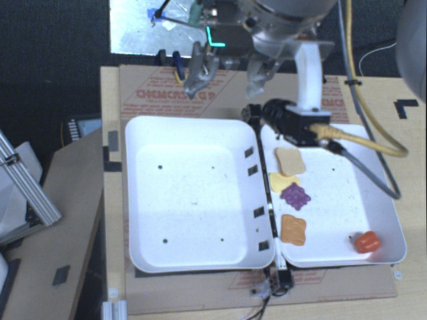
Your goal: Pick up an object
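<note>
Two white bins sat side by side on a cardboard-covered bench [167, 89], hinged clips running down the seam between them.

Left bin [143, 199]: bare white floor marked by a few small dark dots.

Gripper [227, 79]: hung above the far edge of the bins, over the printed cardboard and near the seam. Two metal fingers [199, 72] pointed down, spread apart, with nothing between them. A small teal light showed on the body just above.

Right bin [373, 179]: five small items, catalogued from the seam outward.
- Tan slice [290, 161], bread-like, near the far-left part, beside the seam.
- Yellow piece [280, 181], flat, just below the tan slice and partly tucked under the purple one.
- Purple cluster [295, 196], grape-like, touching the yellow piece.
- Orange piece [293, 229], lumpy, near the front of the bin, close to the seam.
- Red-orange item [366, 242], rounded, alone in the front-right corner, well apart from the rest.

Black fitting [290, 122]: lay over the bin's far-left corner, just above the tan slice, under a white post. A yellow cable [373, 145] ran from it to the right across the bin's far edge.

All five items rested on the bin floor, none touched by the gripper.
</note>
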